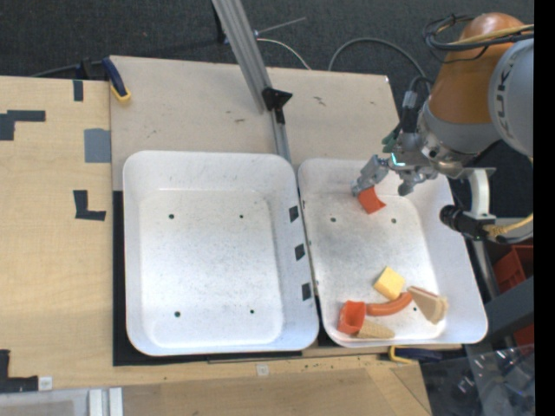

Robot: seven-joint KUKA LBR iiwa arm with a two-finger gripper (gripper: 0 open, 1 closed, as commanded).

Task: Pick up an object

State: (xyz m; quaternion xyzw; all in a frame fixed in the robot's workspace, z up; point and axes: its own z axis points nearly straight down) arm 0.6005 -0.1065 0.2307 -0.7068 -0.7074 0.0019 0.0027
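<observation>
Orange block [372,201], small and squarish, lies on the floor of the right bin [347,232], in that bin's far half and a little right of its middle. Right over it hangs the gripper [387,177], its two grey fingers spread apart; one fingertip [364,183] comes down just beside the block's far-left corner, the other sits off to the block's right. Nothing is caught between them, and the block looks to be resting flat on the bin floor rather than lifted, though from here I can't say for sure whether the near finger touches it.

Behind the gripper rises the grey arm [512,76] with its orange band [468,85], leaning in over the right bin's far-right corner.

Down at the near edge of the same bin, well apart from the block, sits a little heap: a yellow wedge [389,282], a curved orange sausage shape [390,307], a red-orange cup-like piece [351,316], a tan slice [429,304] and a pale cone [376,329] beside them.

To the left of the right bin, touching it along one side, is the left bin [208,250].
</observation>
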